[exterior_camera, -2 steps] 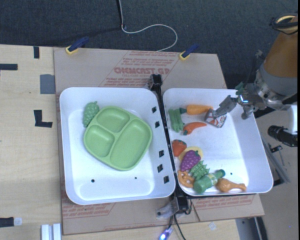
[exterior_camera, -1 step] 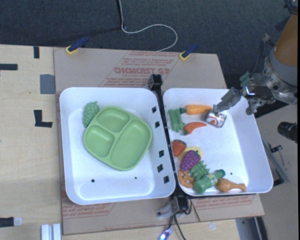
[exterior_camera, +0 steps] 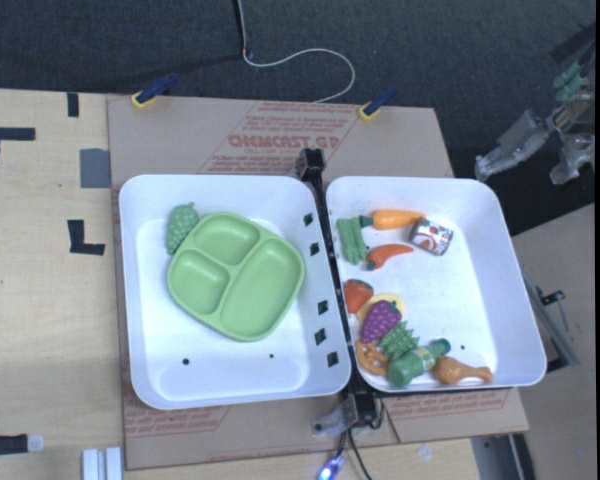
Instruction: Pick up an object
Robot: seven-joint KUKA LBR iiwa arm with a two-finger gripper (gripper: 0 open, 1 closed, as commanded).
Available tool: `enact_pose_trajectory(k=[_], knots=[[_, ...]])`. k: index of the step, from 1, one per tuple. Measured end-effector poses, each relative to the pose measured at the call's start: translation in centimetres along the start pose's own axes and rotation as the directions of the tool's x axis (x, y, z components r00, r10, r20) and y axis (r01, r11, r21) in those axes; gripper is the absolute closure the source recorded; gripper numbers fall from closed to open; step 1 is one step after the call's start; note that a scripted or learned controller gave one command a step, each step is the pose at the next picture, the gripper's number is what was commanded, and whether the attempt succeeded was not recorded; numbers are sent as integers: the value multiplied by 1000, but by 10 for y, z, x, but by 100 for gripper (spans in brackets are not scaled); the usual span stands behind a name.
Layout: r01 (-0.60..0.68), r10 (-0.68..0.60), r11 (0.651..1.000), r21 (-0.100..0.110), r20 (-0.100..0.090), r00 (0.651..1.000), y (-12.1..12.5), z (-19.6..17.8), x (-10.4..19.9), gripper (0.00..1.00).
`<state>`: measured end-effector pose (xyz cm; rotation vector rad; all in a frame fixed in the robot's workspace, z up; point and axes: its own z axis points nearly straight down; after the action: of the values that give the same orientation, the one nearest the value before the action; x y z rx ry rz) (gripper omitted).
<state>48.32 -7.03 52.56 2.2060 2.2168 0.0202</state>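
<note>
The right bin (exterior_camera: 480, 298) holds several toy foods: a carrot (exterior_camera: 395, 219), green beans (exterior_camera: 351, 238), an orange chili (exterior_camera: 388, 255), a small can (exterior_camera: 431, 236), a red tomato (exterior_camera: 357, 294), purple grapes (exterior_camera: 378, 320), a green bottle-shaped piece (exterior_camera: 415, 363) and a tan gourd (exterior_camera: 460, 372). My gripper (exterior_camera: 510, 153) hangs off the bench past the right bin's far right corner, above the dark floor, away from all the objects. Nothing shows in its grasp.
The left bin (exterior_camera: 150, 368) holds a green divided plate (exterior_camera: 235, 278) and a bumpy green fruit (exterior_camera: 182, 225) at its far left. A black divider (exterior_camera: 320, 268) with clips separates the bins. A white cable (exterior_camera: 300, 63) loops on the dark floor behind the cardboard base.
</note>
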Motion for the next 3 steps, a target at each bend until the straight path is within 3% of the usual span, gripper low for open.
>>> enact_pose_trajectory(k=[1,2,3], knots=[[-2,2,1000,19,1,1000,1,0,-1,100],[-10,10,1000,24,0,1000,-1,49,-65,100],[-9,9,1000,18,2,1000,-1,38,-123,100]])
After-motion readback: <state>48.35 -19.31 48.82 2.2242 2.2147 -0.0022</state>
